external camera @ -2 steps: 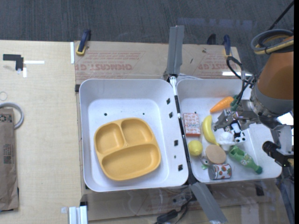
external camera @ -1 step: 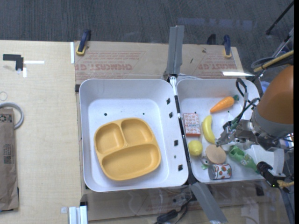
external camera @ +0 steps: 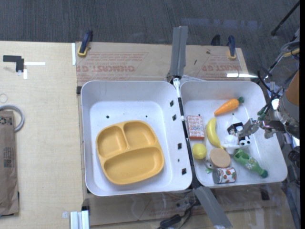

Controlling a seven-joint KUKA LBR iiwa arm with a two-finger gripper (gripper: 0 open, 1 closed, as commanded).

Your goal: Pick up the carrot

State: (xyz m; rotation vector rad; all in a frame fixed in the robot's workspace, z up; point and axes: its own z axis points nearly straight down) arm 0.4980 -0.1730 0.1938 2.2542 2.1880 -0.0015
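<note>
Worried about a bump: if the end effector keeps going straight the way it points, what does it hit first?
Probably the black-and-white toy just left of the end effector, not the carrot, which lies farther up and left. Height above it is unclear.

One fixed camera looks down on the bench from above, at a slant — the far side lies toward 12 o'clock, the near side toward 6 o'clock. It stands far enough to take in both white bins whole. The arm enters at 3 o'clock.
</note>
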